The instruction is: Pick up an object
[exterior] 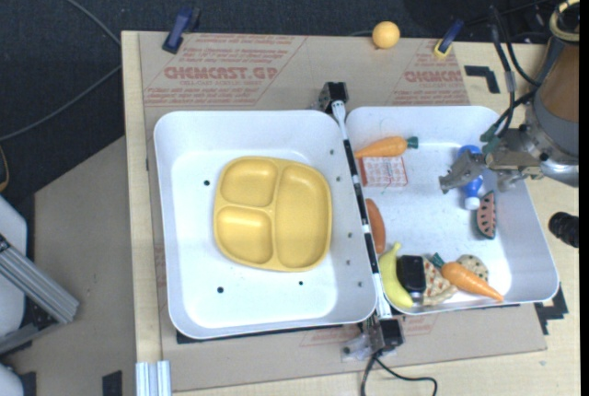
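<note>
My gripper (pixel 457 175) hangs over the right bin (pixel 433 122), in its upper right part, at the end of the grey arm that comes in from the right. Right under and beside it lies a small blue and white object (pixel 473 192), partly hidden by the gripper. A dark watermelon slice (pixel 486 215) lies just below that. Further left in this bin are a carrot (pixel 382 146), a red and white packet (pixel 382 171) and a sausage (pixel 375 225). Along the front edge lie a banana (pixel 395 281), a black item (pixel 411 273), a cracker (pixel 442 286) and another carrot (pixel 475 282).
The left bin (pixel 184 201) holds a yellow divided plate (pixel 273 212). A black divider rail (pixel 354 192) runs between the bins. An orange ball (pixel 386 35) and blue clamps (pixel 179 29) sit on the board's far edge. Cables hang at the upper right.
</note>
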`<action>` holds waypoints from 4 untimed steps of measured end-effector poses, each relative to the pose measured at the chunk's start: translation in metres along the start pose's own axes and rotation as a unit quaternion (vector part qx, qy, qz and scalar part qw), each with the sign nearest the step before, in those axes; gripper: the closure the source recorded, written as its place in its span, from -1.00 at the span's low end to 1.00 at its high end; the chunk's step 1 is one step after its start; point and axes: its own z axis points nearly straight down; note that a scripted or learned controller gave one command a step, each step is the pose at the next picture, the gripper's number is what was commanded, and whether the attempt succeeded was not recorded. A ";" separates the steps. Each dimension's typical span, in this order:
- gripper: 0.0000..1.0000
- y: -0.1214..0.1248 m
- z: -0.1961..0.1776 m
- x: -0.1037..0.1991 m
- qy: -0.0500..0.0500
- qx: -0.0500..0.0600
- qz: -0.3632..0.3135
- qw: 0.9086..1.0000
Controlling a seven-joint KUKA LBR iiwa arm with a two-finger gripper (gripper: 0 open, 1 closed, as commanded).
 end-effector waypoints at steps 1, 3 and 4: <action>-1.00 0.059 0.045 -0.055 -0.001 0.000 0.000 1.000; -1.00 0.069 0.174 -0.026 0.001 0.001 0.000 1.000; -1.00 0.136 0.173 -0.001 0.000 0.000 0.000 1.000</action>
